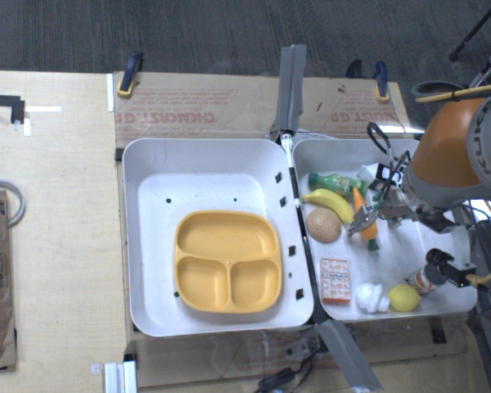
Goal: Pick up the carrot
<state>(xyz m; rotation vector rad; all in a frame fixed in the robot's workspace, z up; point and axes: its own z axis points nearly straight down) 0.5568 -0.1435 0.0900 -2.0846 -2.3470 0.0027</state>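
The carrot [358, 199] is orange and lies at a slant in the middle of the right bin [442, 305], just right of the banana [331, 202]. Its lower end [371, 236] shows below my gripper. My gripper [363, 219] is down in the right bin directly over the carrot's middle and hides that part. The arm [446, 150] comes in from the right, with its orange band above the wrist.
A green packet [335, 182], a brown round fruit [324, 225], a red and white box [335, 280], a white object [371, 298] and a lemon [404, 298] share the right bin. The left bin [147, 244] holds a yellow divided plate [227, 260].
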